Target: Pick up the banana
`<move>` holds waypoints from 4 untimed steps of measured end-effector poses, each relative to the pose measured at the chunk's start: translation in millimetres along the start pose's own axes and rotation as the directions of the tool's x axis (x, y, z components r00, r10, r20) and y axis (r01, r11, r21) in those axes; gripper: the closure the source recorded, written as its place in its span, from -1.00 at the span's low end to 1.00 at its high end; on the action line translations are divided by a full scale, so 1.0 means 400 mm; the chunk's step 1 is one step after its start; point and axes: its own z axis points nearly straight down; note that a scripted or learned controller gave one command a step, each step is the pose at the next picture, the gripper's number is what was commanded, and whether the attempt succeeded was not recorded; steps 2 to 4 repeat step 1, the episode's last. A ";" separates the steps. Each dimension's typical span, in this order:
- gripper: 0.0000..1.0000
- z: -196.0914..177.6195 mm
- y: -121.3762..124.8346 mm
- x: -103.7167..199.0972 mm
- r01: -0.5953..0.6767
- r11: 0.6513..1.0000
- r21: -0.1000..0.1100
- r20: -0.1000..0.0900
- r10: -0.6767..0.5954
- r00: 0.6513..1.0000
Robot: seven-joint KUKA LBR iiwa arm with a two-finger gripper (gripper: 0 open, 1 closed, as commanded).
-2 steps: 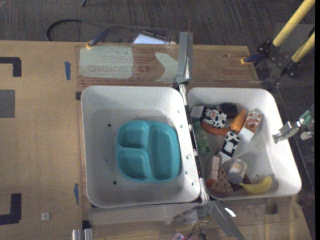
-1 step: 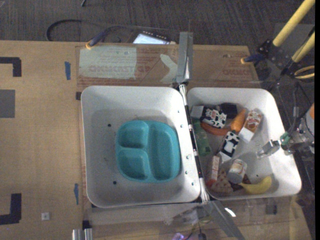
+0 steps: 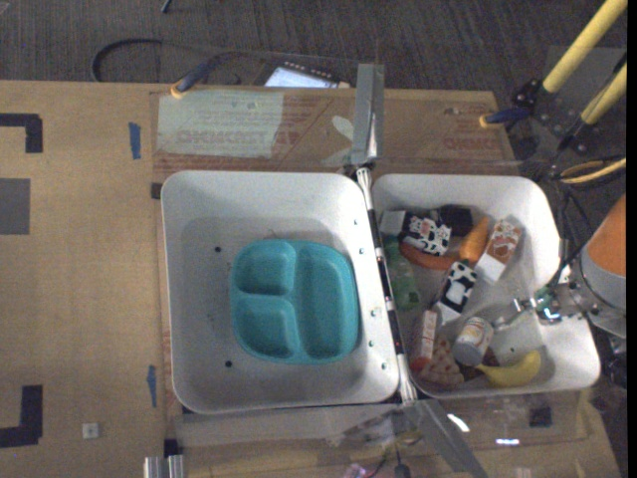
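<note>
The yellow banana (image 3: 515, 369) lies in the near right corner of the right bin (image 3: 569, 352), partly tucked under a pale rounded object (image 3: 518, 344). My gripper (image 3: 530, 310) reaches in from the right edge and hovers just behind and above the banana, over the bin's right half. Nothing shows between its tips. The arm's orange band (image 3: 609, 252) sits at the frame's right edge.
Around the banana the right bin holds a small can (image 3: 472, 340), two black-and-white cow-patterned items (image 3: 426, 233), an orange carrot-like piece (image 3: 474, 239) and several small packets. The left bin (image 3: 194, 217) holds a teal divided tray (image 3: 295, 300).
</note>
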 end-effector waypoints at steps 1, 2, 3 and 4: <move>-1.00 0.016 0.006 0.010 -0.135 0.991 -0.005 -0.004 0.135 0.991; -1.00 0.016 0.006 0.010 -0.135 0.991 -0.005 -0.004 0.135 0.991; -1.00 0.016 0.006 0.010 -0.135 0.991 -0.005 -0.004 0.135 0.991; -1.00 0.016 0.006 0.010 -0.135 0.991 -0.005 -0.004 0.135 0.991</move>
